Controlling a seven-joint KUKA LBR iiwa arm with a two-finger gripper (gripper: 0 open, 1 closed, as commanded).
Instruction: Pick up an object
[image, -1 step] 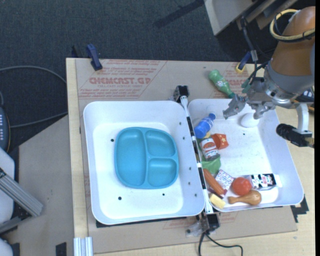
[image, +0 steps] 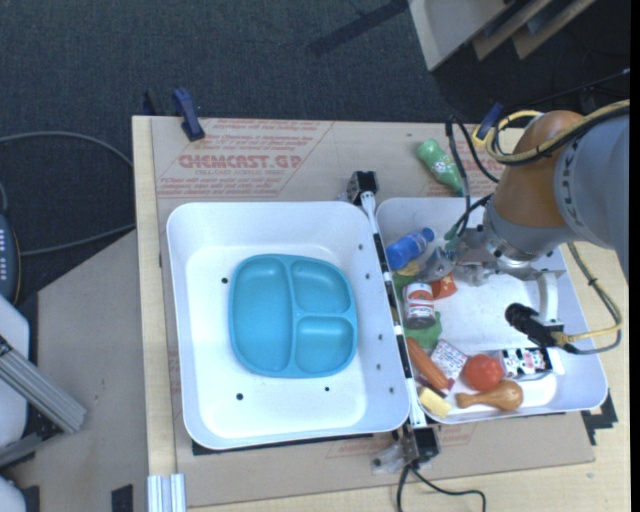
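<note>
Nothing lifted yet: gripper (image: 443, 262) low at right bin's (image: 585, 390) ten o'clock, near blue bottle (image: 408, 248); grip state impossible to tell.

Hand (image: 447, 262) over cluttered right bin (image: 580, 385)

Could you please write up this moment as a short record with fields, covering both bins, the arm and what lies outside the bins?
left bin: holds a blue divided plate
right bin: holds a blue bottle, small jar, carrot, tomato, wooden pear-shaped piece, patterned card
arm: reaches in from the right, over the right bin's top half
pincer: low near the blue bottle; finger state unclear
outside bins: green bottle on the board above the right bin
</note>
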